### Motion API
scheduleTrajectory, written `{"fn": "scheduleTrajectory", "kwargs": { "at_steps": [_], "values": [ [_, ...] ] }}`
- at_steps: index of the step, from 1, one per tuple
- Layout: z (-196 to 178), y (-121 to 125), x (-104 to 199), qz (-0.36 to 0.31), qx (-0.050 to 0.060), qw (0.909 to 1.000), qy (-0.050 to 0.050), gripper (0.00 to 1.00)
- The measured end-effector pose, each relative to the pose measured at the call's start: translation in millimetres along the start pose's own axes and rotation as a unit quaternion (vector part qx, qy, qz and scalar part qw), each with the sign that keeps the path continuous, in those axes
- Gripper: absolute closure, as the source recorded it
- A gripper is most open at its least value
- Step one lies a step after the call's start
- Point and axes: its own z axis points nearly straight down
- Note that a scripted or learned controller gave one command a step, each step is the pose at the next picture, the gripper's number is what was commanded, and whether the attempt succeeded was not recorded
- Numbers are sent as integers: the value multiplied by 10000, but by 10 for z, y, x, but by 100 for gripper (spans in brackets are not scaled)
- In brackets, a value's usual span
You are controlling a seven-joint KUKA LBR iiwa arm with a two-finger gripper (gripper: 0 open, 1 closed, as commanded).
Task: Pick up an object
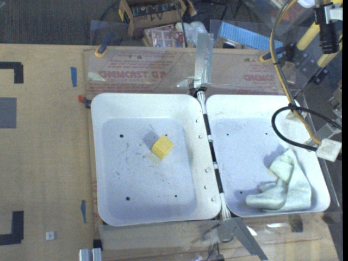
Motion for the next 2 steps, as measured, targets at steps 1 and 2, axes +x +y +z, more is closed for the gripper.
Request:
{"fn": "scheduleTrajectory", "kwargs": {
  "at_steps": [1, 2],
  "values": [
    [1, 74, 432, -1310, 20, 9914, 16, 0],
    [444, 52, 394, -1057, 1, 9944, 1, 0]
  ]
}}
